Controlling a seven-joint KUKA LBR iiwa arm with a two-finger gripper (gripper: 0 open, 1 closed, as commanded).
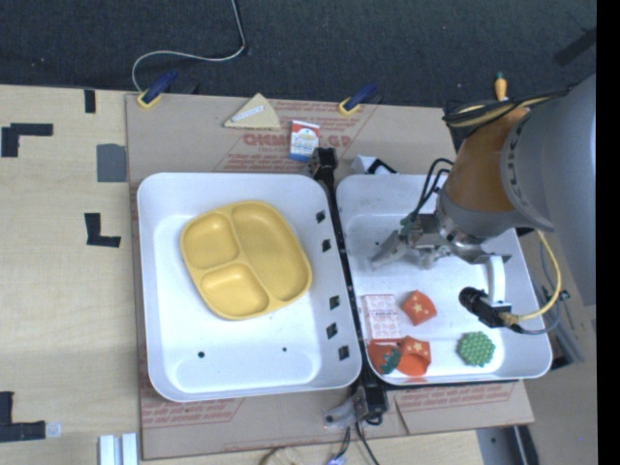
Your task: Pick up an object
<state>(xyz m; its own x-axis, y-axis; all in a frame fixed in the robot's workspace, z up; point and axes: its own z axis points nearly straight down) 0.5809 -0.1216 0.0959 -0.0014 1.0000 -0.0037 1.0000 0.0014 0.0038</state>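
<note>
The right bin [387, 197] holds several small items along its near side. A red block [418, 307] lies next to a white and pink packet [380, 315]. In front of them sit a red and green toy [407, 356] and a green bumpy ball [475, 349]. My gripper [391, 250] hangs low over the bare middle of that bin, pointing left. It is apart from the items, a short way behind the red block and the packet. Nothing shows in its grasp.
The left bin [165, 356] carries a yellow divided plate [245, 258]. Behind the bins on the cardboard lie a small red and white carton [304, 139] and a tan wedge [255, 112]. A black divider [334, 250] runs between the bins.
</note>
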